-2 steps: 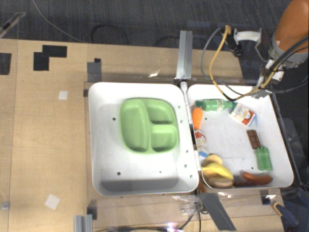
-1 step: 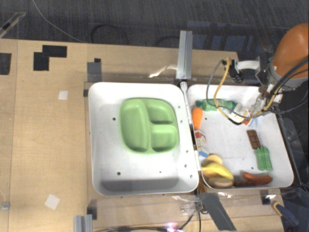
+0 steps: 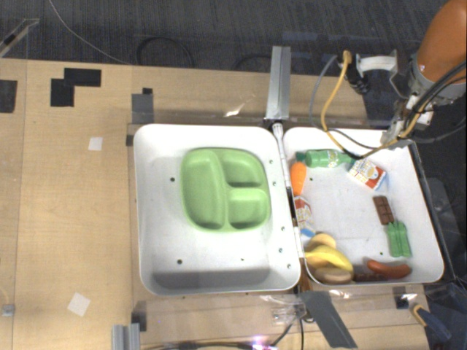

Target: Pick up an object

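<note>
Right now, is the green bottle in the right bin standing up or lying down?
Lying down. The green bottle rests on its side along the right bin's far wall, its long axis running left to right, beside the carrot.

Matt green plastic tray; smooth white bins; wooden bench.

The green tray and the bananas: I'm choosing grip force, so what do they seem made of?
The green tray looks like moulded plastic with a matte finish: one even colour, rounded divider walls, soft highlights. The bananas look like toy plastic or rubber, hedged: uniform yellow with a slight sheen, though real fruit cannot be ruled out at this distance.
</note>
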Motion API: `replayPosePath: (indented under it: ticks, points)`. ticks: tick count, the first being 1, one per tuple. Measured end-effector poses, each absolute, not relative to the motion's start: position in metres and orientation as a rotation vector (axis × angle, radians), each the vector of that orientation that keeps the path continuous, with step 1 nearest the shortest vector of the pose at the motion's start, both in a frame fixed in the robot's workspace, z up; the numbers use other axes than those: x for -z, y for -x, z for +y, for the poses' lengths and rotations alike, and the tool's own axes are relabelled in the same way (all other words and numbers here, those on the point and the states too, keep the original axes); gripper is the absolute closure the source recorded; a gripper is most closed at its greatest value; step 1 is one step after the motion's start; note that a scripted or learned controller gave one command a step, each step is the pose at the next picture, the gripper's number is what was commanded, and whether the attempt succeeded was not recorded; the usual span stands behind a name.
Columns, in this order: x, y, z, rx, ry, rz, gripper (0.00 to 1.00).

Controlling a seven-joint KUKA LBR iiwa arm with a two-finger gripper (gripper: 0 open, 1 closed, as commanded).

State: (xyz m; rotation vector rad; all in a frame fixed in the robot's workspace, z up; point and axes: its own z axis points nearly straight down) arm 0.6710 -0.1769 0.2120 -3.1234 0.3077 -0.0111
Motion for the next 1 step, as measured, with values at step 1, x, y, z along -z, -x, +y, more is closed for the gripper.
replayPosePath:
  ticks: [1]
  points:
    - [-0.2189, -0.6714, -0.1756, 0.005, 3.120, 0.307, 1.00]
